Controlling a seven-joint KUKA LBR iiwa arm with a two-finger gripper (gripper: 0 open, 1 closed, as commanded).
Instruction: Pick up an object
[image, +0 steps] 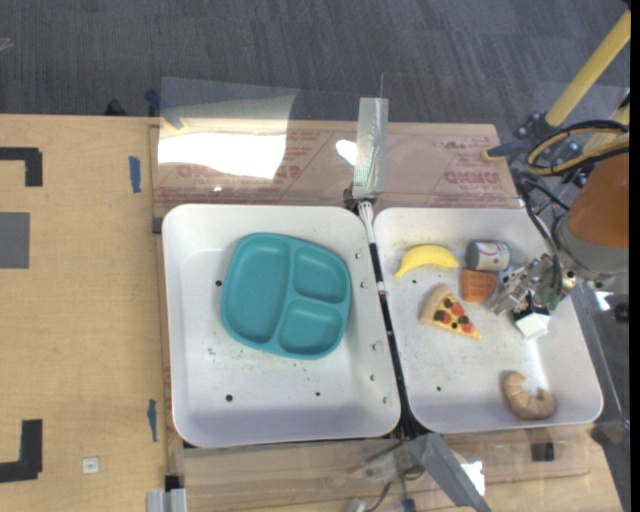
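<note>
Two shallow white bins sit side by side on a wooden tabletop (70, 300), seen from above at a slant. Taking the slice of toy pizza (450, 314) in the right bin (470, 400) as the landmark: a toy banana (426, 260) lies just above and left of it, a small orange and grey can-like object (484, 270) sits just above and right, and a brown croissant-shaped toy (527, 395) lies well below and to the right. Far to the pizza's left, in the left bin (190, 400), rests a teal divided plate (286, 295).

Right of the pizza, beside the can-like object, the robot's hand (528, 292) hangs low over the right bin. How far its grip is open cannot be told, and nothing is plainly caught in it.

By the look of things, no object has been lifted yet; every toy lies on a bin floor. The grasp and the lift both seem left to do.
</note>
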